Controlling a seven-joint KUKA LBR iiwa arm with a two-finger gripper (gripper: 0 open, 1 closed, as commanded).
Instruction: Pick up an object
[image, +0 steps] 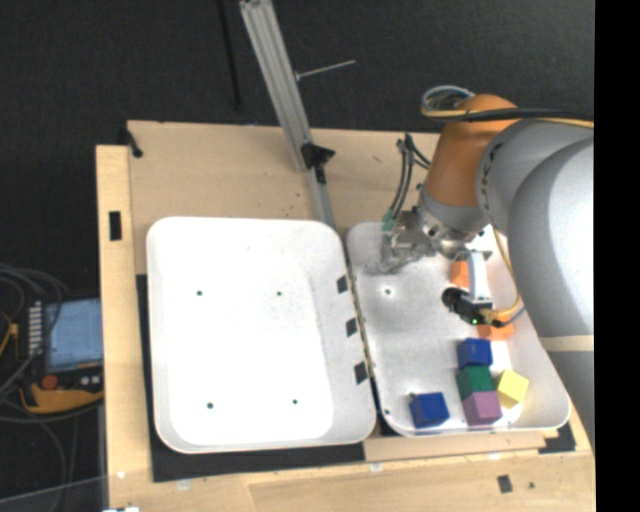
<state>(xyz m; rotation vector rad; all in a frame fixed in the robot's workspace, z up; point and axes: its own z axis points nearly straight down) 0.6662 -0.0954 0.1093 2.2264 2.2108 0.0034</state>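
My gripper (400, 244) hangs over the far left corner of the right bin (400, 330), below the orange band of the arm. Several small blocks lie at the near end of that bin. A blue cube (428, 409) sits alone near the front rim. To its right cluster a blue block (475, 352), a green block (476, 380), a purple block (483, 406) and a yellow block (513, 386). An orange piece (497, 318) shows partly under the arm. The gripper is well away from all the blocks.
The left bin (245, 330) lies beside the right one, with black clips (352, 325) between them. A metal pole (285, 95) slants up from the bench behind the bins. The arm's grey body (545, 230) covers the right bin's right side.
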